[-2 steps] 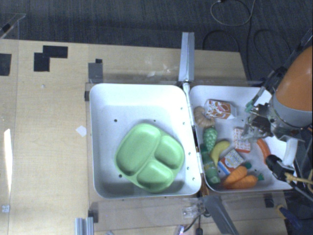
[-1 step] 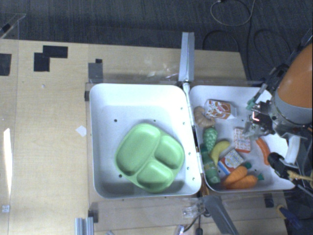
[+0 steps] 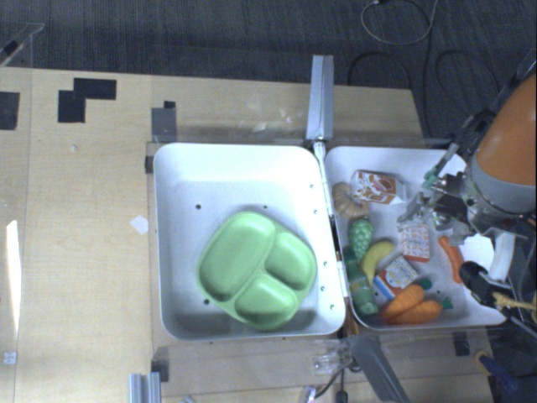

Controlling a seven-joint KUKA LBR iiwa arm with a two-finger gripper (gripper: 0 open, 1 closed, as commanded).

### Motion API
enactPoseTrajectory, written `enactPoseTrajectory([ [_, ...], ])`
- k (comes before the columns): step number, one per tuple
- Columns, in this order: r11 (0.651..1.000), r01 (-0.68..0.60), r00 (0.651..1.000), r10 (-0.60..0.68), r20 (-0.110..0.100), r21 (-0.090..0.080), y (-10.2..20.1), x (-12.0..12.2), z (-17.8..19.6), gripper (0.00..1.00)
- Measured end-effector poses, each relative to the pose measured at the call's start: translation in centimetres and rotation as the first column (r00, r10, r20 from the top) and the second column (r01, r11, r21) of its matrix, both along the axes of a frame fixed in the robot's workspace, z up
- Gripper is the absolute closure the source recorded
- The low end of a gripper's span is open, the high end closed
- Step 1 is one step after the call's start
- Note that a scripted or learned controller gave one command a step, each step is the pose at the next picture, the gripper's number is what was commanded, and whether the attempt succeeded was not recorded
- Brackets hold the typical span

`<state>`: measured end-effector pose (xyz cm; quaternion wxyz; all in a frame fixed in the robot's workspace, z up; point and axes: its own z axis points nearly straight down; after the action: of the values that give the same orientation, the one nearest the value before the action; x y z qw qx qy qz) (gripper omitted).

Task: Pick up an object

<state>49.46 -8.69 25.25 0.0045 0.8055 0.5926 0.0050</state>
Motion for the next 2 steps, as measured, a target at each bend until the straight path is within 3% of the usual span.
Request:
enactPoseTrajectory([
  [1,0.991,0.135,0.991,-0.135,-0.013,0.001,-4.1,3.3,-10.0,0.0],
  [2,0.996,0.094,0.996,-0.094,-0.001,0.0,-7.0,6.8,-16.4,0.0],
])
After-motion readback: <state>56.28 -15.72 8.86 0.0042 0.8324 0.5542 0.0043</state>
